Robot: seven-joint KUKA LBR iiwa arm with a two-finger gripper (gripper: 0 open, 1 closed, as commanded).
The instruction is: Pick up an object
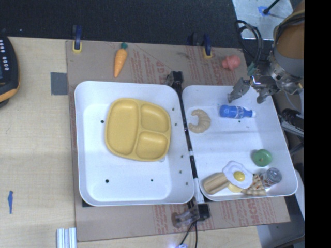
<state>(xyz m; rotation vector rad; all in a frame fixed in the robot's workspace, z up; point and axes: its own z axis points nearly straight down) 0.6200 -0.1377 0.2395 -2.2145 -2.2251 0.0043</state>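
**Arm poised over the right bin, nothing in its grip**

The bench point(36, 138) carries a brown board on which two white bins sit side by side, their inner rims touching. The left bin point(93, 185) holds a yellow divided plate point(138, 129), lying flat towards its far half. The right bin point(217, 149) holds all the smaller items.

The arm point(289, 40) comes in at the upper right, its orange band showing near the frame's edge. Its gripper point(252, 90) hangs over the far right corner of the right bin, the two dark fingers spread apart with only the white bin floor showing between them; it grasps nothing. How high it sits above the bin is hard to judge from this slant.

Just below the gripper, near but apart from it, lies a blue bottle point(235, 111) on its side, white cap pointing right. To its left, close to the bin's inner wall, rests a tan croissant point(199, 121).

Along the near edge of the right bin sits a cluster: a bread roll point(214, 182), a fried egg point(237, 175) touching it, a striped wafer-like piece point(254, 190) and a small silvery can point(272, 176). A green round object point(261, 157) lies just beyond them, by the right wall.

Outside the bins, a toy carrot point(120, 60) lies on the board beyond the left bin, and a small pink object point(231, 62) beyond the right one.
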